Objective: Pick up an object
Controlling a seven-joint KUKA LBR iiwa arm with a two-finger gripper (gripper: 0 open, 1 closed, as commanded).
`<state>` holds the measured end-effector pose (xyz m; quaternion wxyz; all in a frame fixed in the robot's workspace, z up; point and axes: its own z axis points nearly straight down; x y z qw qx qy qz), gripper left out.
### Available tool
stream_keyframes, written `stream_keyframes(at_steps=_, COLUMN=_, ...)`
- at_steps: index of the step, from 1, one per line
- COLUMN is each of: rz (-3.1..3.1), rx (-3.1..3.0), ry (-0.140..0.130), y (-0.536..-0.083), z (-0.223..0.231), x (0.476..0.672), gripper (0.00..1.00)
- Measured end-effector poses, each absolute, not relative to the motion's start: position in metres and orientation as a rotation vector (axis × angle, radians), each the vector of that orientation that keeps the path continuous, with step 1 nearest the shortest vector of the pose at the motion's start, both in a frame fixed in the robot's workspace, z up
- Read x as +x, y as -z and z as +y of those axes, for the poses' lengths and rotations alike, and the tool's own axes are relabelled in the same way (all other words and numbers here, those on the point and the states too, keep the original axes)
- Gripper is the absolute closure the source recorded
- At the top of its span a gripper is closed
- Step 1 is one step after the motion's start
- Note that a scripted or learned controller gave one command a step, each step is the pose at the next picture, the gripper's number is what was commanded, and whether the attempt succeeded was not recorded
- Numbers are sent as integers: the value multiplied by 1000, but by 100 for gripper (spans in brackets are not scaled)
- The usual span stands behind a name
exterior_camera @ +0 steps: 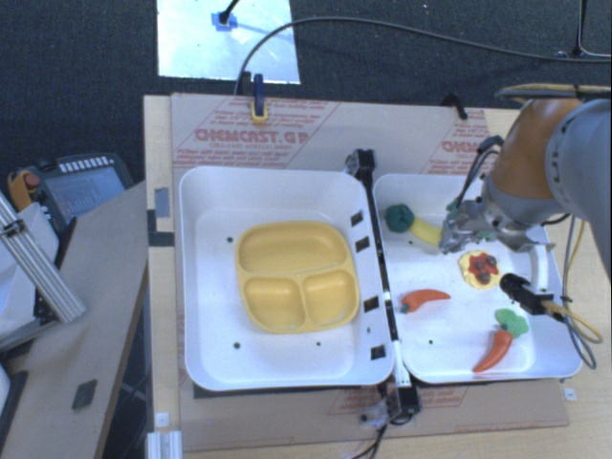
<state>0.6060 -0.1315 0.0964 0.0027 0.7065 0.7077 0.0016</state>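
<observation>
Camera view: claw (451, 238) sits low at corn's (426, 231) three o'clock end, apparently to grasp it; its spread I cannot tell.

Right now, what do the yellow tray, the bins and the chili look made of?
Yellow tray: likely moulded plastic, matte, one piece with three rounded compartments. Bins: probably thin formed plastic, white, with rounded corners and a slight sheen. Chili: seemingly toy plastic or rubber, smooth uniform orange-red with a green stem; too small to tell which.
</observation>
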Motion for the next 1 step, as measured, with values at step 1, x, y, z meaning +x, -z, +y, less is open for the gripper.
stream_keyframes(at_steps=1, rz=2224, rx=2215, ry=-3, y=-153, z=-134, x=616, gripper=100)
